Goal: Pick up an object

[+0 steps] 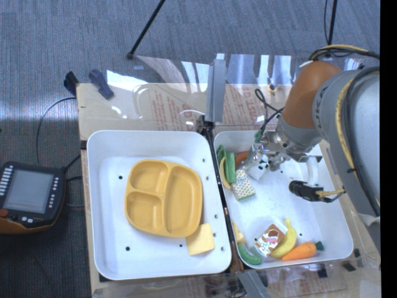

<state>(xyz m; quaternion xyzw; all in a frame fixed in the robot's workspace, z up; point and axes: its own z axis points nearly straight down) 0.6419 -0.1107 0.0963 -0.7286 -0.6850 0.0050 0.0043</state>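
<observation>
Two bins on the tabletop: we see the claw (263, 157) low in the right bin (338, 228) over a small white block (256, 170), likely its target; whether it's clenched we cannot tell.

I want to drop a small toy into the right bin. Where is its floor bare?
The middle of the right bin is bare, between the gripper above and the banana and carrot below. It is crowded along the left wall by the green vegetables, and in the lower corner.
</observation>
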